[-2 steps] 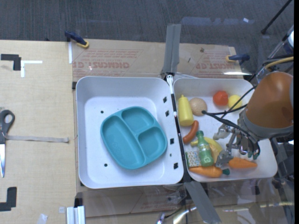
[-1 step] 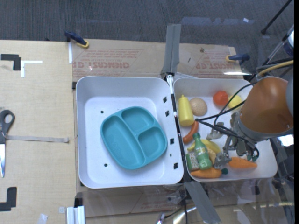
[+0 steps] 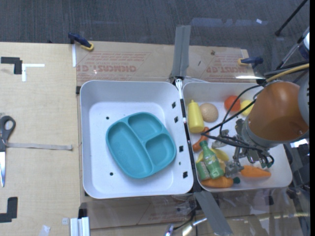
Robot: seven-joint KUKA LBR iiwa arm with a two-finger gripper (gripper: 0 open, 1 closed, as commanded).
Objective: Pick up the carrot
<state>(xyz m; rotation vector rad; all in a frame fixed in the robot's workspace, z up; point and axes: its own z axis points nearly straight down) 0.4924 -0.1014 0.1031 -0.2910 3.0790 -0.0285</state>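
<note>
The carrot (image 3: 255, 171) is lying on its side on the floor of the right bin (image 3: 280, 183), near the front wall, at about 4 o'clock in that bin. The gripper (image 3: 248, 157) is hanging just above it, at about 11 o'clock from the carrot, and it is not possible to tell if it is touching it, because cables and the wrist are covering this part. The arm (image 3: 275, 112), with its orange band, is coming in from 3 o'clock and is hiding much of the bin behind it.

At 9 o'clock from the carrot a green bottle (image 3: 209, 160) is lying, and a second orange piece (image 3: 217, 182) is resting below it. At 11 o'clock a yellow bottle (image 3: 195, 116) and a beige egg (image 3: 209, 112) are sitting side by side.

The left bin (image 3: 88, 146) is holding a blue divided plate (image 3: 141, 144). Both bins are standing on cardboard (image 3: 123, 63) on a light wooden bench (image 3: 39, 181); scissors (image 3: 5, 146) are cut off at the 9 o'clock edge. Dark carpet (image 3: 123, 9) is filling the far side.
</note>
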